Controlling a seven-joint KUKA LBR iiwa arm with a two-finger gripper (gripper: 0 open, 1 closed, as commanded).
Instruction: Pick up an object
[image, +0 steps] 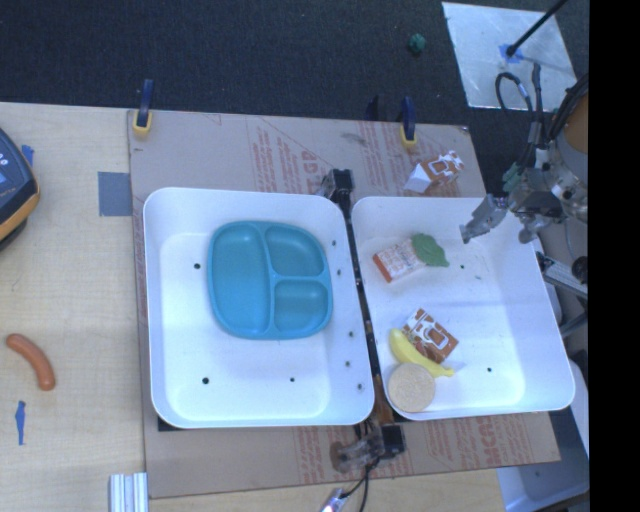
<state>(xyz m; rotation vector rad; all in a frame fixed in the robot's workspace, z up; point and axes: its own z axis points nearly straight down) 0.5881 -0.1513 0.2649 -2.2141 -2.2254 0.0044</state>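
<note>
While the gripper (480, 222) hovers at the right bin's (520, 300) upper edge, whether spread or closed I cannot tell, a descent here risks grabbing nothing, since the orange packet (397, 261) and green piece (430, 249) lie off to its left.

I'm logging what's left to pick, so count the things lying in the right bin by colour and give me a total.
Orange and white packets: 2, one near the middle, one lower down
Green piece: 1
Yellow banana: 1
Tan round disc: 1
Total: 5 in the right bin
</note>
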